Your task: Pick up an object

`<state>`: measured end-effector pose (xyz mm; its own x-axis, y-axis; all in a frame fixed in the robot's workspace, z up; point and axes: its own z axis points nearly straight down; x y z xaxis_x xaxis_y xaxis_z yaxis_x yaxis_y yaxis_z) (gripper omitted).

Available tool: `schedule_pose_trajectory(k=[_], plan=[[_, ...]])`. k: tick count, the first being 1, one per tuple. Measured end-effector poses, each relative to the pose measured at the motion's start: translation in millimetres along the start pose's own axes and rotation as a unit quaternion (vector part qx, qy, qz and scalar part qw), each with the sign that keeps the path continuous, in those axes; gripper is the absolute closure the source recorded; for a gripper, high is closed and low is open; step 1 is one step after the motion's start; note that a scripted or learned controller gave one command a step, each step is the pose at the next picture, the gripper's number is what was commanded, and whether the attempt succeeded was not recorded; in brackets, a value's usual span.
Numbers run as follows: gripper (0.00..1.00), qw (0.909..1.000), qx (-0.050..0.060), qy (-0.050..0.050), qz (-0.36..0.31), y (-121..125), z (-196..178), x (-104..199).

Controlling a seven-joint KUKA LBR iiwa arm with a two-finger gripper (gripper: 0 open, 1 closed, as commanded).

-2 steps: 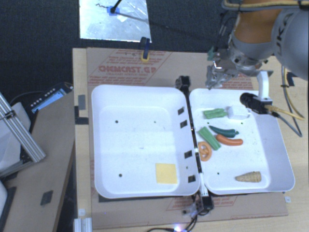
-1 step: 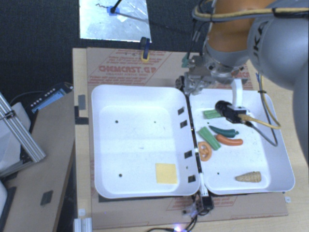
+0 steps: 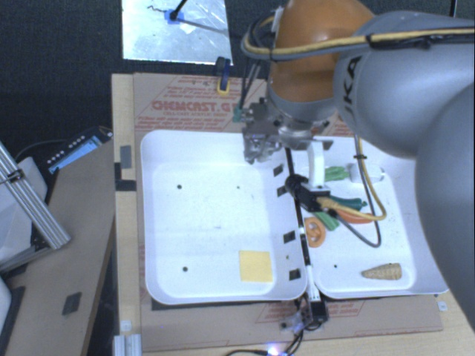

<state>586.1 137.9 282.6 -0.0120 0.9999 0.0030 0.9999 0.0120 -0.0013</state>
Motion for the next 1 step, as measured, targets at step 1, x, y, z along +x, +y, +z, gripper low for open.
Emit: schedule_pose_trajectory(k=[1], plan=[[1.00,1.0000,-0.001,0.000,-0.001,-47.9,-18.6,76.8]])
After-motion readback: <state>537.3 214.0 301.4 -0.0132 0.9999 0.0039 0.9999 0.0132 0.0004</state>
